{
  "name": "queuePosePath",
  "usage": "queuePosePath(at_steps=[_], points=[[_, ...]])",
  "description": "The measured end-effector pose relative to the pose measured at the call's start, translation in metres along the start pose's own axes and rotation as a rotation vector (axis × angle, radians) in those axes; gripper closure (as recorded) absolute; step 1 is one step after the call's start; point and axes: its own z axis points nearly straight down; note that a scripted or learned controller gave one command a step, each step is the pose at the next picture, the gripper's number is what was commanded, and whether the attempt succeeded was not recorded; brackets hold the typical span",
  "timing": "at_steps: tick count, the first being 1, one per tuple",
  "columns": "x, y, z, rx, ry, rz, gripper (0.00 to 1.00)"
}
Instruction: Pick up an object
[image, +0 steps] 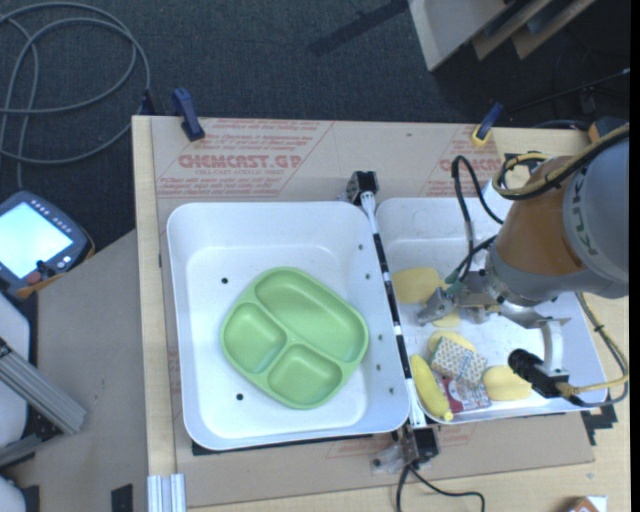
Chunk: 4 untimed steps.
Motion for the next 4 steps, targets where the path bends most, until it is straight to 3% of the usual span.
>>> queuePosePath(at_steps=[1, 2, 3, 4], points=[[-0.008, -0.055, 0.000, 0.002, 0.001, 0.002, 0.00], [0.003, -0.014, 0.000, 0.000, 0.000, 0.000, 0.00], [-0.001, -0.060, 0.000, 0.003, 0.001, 0.001, 0.00], [0.003, -0.002, 0.000, 0.000, -0.001, 0.000, 0.00]])
